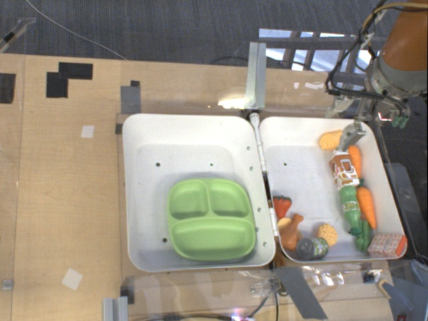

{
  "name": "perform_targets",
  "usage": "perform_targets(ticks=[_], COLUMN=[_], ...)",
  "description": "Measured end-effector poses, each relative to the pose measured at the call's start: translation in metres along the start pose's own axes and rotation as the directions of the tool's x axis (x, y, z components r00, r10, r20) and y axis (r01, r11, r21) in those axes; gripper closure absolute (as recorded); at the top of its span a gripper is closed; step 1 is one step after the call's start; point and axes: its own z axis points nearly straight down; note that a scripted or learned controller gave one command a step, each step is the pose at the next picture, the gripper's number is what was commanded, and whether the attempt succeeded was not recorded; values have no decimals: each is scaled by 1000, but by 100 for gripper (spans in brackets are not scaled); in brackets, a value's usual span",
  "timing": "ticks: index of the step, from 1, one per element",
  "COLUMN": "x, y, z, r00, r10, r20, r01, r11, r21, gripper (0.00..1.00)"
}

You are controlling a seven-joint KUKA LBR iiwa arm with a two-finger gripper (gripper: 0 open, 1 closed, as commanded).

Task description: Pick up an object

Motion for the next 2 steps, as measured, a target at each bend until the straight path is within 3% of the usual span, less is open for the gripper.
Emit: perform_targets(ticks=[1,2], x=[28,67], y=[-35,-45], z=[140,153], r00=[991,991], r10=[134,136], r20=[1,3], r01=[-134,-136], r11=[991,991], r21=[1,1], gripper=[0,0])
